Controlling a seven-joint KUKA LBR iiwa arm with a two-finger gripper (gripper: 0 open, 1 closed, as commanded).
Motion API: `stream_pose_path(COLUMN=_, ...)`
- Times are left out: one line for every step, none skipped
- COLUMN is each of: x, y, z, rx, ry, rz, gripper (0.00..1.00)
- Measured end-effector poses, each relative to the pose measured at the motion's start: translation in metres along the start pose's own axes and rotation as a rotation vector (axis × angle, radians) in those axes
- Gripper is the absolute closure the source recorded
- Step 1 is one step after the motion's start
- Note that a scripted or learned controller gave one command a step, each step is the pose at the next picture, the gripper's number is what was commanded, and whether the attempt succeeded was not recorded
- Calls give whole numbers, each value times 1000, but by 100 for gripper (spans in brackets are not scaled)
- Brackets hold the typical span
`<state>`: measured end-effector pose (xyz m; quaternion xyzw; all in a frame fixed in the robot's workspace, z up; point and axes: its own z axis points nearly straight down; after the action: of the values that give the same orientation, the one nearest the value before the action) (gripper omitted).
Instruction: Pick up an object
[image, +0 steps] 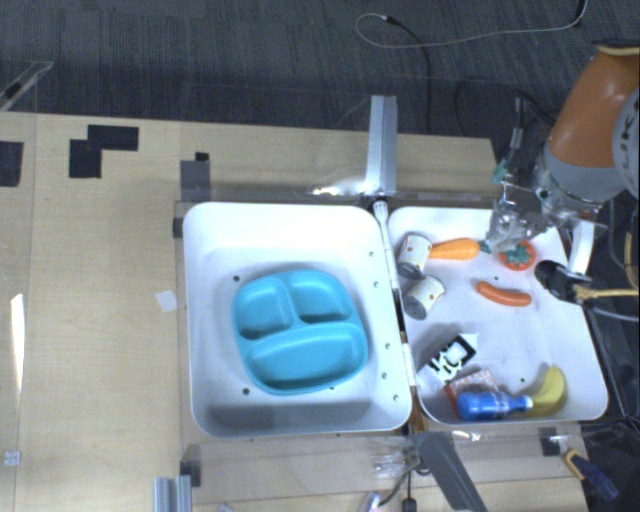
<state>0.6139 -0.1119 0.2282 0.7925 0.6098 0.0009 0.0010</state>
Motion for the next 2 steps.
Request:
stream_pose_path(x=11, y=-88, z=-4, rx=-1, ry=1, rz=108, gripper=100)
stream_pose_path(x=78, y=-151, z=-20, rx=1, ry=2, rz=57, gripper=100)
